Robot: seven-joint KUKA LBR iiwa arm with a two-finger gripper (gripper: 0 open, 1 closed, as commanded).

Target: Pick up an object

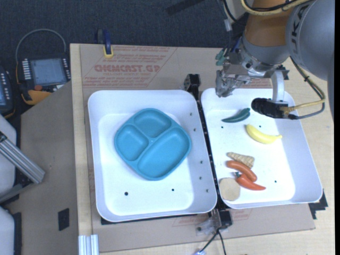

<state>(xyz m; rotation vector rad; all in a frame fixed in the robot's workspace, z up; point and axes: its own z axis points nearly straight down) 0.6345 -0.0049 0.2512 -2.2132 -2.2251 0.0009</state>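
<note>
Two shallow white bins (297, 195) are sitting side by side on the bench, and the gripper (225, 91), fingers seemingly together and empty, is hovering over the right bin's far corner, needing to spread and descend squarely over the dark green pepper-shaped toy (236, 116) just beside it.

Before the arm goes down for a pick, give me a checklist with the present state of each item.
1. Gripper carries nothing: ok, nothing seen between or under it.
2. Gripper over the right bin, where the objects lie: ok, at its far left corner.
3. Target directly under the gripper: not ok, bare bin floor there; the green pepper lies nearer the camera.
4. Objects apart enough for a clean grasp: ok for the pepper and the banana; not ok for the two red sausages, which touch each other.
5. Gripper open wide enough: cannot tell.
6. Blue tray out of the way: ok, it is in the left bin.
</note>
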